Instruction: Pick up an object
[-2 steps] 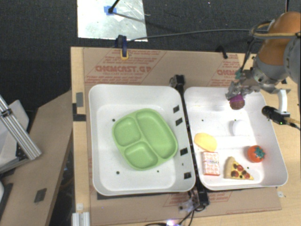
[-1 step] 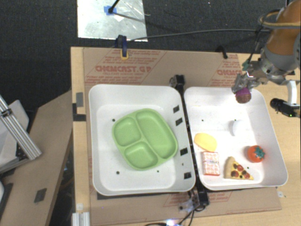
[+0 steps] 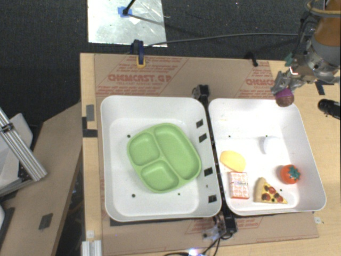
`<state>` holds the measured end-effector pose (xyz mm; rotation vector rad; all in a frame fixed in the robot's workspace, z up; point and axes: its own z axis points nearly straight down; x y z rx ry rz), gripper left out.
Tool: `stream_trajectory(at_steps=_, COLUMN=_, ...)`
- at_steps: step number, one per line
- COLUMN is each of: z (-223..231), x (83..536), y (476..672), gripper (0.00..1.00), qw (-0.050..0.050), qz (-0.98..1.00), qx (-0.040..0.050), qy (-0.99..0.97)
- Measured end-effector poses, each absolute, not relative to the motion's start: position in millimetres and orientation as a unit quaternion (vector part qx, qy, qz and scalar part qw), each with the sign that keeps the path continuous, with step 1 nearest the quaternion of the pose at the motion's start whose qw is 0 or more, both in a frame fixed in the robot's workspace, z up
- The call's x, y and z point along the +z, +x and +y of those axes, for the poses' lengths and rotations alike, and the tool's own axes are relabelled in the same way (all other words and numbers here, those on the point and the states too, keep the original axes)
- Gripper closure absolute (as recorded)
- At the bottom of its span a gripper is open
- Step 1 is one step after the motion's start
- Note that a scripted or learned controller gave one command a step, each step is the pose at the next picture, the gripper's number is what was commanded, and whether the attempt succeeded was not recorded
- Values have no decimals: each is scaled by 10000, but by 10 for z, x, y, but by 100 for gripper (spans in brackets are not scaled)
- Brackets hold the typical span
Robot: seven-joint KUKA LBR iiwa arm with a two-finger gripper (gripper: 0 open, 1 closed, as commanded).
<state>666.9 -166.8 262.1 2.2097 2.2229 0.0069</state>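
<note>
Gripper: mine (image 3: 285, 87), up at the far right corner of the right bin (image 3: 298, 121), hanging over that bin's rim; my grey wrist and orange band rise behind it.
Jaws: closed on a small purple object (image 3: 285, 97); it sits between my fingertips, clear of the right bin's floor as far as I can tell from this slant.
Purple object: round and dark, possibly a toy fruit; too small to name.
Right bin, near end: a yellow piece (image 3: 233, 160) by the wall shared with the left bin; a red and white packet (image 3: 239, 185) just in front of it; a pizza slice (image 3: 269, 192) beside the packet; a red tomato (image 3: 289, 174) towards the right bin's outer wall.
Right bin, middle: a faint white thing (image 3: 268, 142), hard to make out against the white floor.
Left bin (image 3: 114, 121): touches the right bin along one wall; a green divided plate (image 3: 163, 157) with three compartments lies flat in its middle.
Clips: black ones along the wall between the two bins.
Bench (image 3: 160, 73): cardboard with red lettering lies beyond the right bin's far edge.
</note>
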Motion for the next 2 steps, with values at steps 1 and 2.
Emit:
stream_trajectory(at_steps=1, z=-1222, x=2661, y=6530, gripper=100, qw=5, qz=7100, qx=9, qy=7042)
stream_trajectory(at_steps=2, z=-662, x=2507, y=6424, gripper=100, qw=-7, qz=7102, qx=5, qy=7040)
